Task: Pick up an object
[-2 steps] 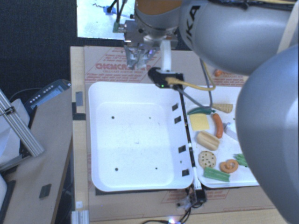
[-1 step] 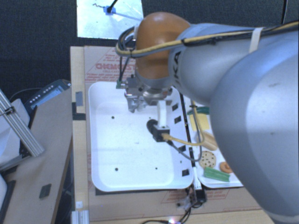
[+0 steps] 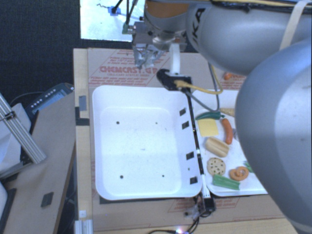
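My gripper (image 3: pixel 145 57) hangs over the brown cardboard sheet (image 3: pixel 114 68) beyond the far rim of the left bin (image 3: pixel 97 130), just outside that bin's far right corner. Whether it is parted or closed I cannot make out from this angle, and nothing shows clamped in it.

Under and beside it the cardboard carries red print. The large word reads "CHEMCAST", and the smaller red lines around it are too fine to read. On my grey housing there is dark lettering cut off by the curve, and I can read a K and an A.

Everything I could pick lies well apart from me in the right bin (image 3: pixel 241 191). A yellow block (image 3: pixel 208 127) lies beside an orange-red sausage (image 3: pixel 227 131). A green pod (image 3: pixel 210 115) lies just beyond the block. Nearer the camera are a tan bread roll (image 3: pixel 217 146), a speckled round cookie (image 3: pixel 216 166), an orange ring (image 3: pixel 239 173) and a green piece (image 3: pixel 225 182) by the near rim.
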Tool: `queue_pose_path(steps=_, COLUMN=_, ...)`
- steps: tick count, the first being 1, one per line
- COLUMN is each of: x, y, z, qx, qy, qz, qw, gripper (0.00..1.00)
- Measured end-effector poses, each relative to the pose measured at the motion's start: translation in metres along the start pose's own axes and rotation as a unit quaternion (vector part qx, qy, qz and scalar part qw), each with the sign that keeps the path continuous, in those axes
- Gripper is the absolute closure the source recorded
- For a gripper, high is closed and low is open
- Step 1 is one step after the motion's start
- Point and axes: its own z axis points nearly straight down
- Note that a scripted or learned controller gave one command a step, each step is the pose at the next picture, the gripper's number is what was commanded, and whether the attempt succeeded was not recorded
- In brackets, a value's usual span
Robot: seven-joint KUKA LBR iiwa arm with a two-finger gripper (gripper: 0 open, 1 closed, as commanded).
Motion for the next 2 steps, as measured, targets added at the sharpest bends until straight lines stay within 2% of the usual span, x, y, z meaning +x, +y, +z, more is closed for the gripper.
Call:
queue_pose_path(steps=1, x=0.029, y=-0.095, z=0.118, qx=0.016, qy=-0.003, qz=-0.002, qw=0.9999, gripper=1.0)
queue_pose_path(steps=2, x=0.027, y=-0.099, z=0.06, qx=0.007, qy=-0.001, qz=0.0, qw=1.0, gripper=1.0)
